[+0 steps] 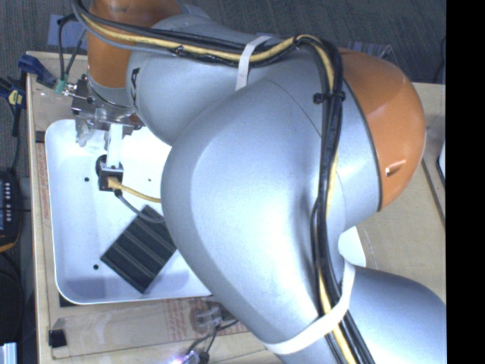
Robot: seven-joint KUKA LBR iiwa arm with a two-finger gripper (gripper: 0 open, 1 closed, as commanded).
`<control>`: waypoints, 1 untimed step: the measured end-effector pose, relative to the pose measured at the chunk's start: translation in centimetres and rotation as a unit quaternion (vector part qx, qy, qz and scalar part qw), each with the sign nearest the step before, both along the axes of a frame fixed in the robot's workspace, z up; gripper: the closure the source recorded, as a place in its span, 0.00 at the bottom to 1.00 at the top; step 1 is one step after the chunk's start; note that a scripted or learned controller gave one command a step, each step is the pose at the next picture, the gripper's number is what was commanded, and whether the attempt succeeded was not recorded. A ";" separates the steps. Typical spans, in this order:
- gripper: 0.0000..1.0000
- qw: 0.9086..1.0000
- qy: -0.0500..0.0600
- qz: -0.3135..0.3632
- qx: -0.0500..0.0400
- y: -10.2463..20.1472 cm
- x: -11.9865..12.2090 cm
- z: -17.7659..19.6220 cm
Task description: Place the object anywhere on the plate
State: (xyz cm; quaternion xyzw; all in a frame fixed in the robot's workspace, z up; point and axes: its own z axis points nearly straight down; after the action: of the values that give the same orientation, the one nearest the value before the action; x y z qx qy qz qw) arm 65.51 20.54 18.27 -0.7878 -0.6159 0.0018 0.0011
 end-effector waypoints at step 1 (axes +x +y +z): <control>1.00 0.977 -0.001 0.214 0.001 0.1 -1.8 11.4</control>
State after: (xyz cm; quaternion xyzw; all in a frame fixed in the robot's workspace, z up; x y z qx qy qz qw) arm 63.69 20.66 29.68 -0.6378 -0.7702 0.0006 0.0011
